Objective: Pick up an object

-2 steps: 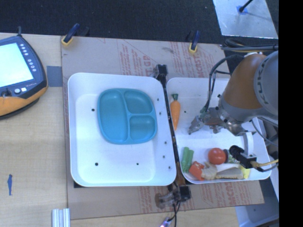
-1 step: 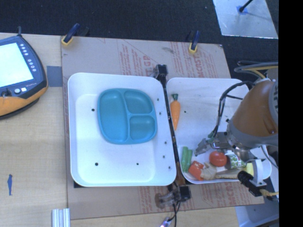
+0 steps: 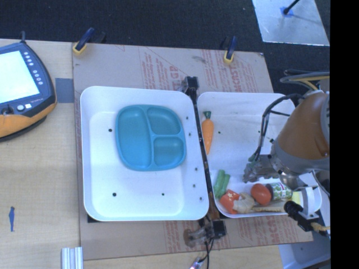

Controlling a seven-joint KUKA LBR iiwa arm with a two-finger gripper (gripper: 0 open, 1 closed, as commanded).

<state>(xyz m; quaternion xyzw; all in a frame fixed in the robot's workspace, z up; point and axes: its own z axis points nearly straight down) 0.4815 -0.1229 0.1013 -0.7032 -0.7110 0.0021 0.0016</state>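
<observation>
One arm [image 3: 305, 130] bends low over the right bin [image 3: 238, 108]; its tool's [image 3: 259, 171] grip seems unreadable

bright, even overhead light washes the two shallow white plastic bins [image 3: 90, 150] nearly featureless; shadows are faint. the picture is soft overall, and the grey-and-orange robot arm [image 3: 305, 133] is slightly blurred.

Blue plate [image 3: 150, 137] in left bin [image 3: 92, 150] (centred) — carrot [image 3: 207, 134] right
</observation>
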